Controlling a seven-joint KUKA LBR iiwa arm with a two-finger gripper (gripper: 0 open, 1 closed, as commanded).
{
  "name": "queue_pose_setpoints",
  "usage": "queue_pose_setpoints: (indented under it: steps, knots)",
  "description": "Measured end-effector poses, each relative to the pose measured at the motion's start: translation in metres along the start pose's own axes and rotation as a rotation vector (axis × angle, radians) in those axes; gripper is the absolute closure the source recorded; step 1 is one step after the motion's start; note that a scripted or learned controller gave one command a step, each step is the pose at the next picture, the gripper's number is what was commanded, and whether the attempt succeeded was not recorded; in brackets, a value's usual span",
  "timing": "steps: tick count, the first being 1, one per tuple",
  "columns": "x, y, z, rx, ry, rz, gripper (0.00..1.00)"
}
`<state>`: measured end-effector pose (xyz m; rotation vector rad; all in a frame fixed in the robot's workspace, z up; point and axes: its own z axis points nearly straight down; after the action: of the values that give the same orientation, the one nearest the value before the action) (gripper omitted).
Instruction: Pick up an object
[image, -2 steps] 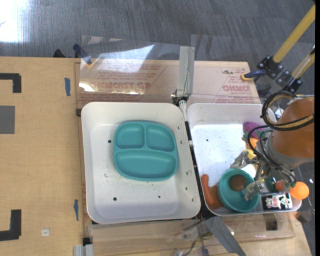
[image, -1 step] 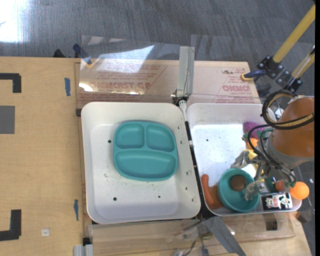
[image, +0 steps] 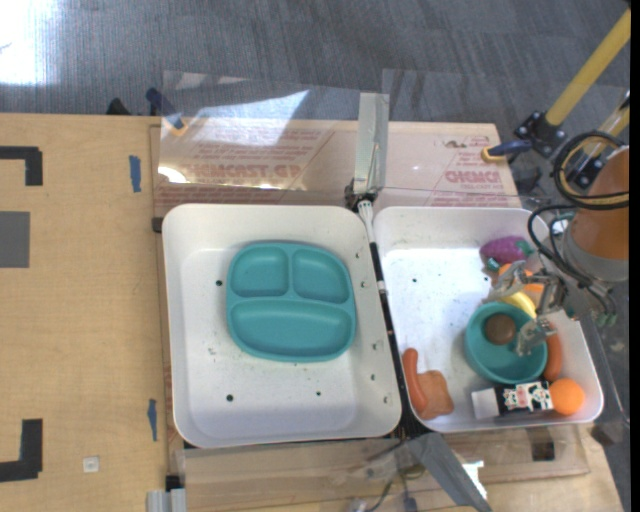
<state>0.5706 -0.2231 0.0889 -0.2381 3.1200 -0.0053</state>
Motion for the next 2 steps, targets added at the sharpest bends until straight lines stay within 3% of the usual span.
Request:
queue_pose_setpoints:
  steps: [1, 2]
  knots:
    - [0.027, 0.005, -0.002, 0.003, -0.009, 0.047, 0.00]
    - [0.013, 0.006, -0.023, 0.010, -0.050, 0.047, 1.00]
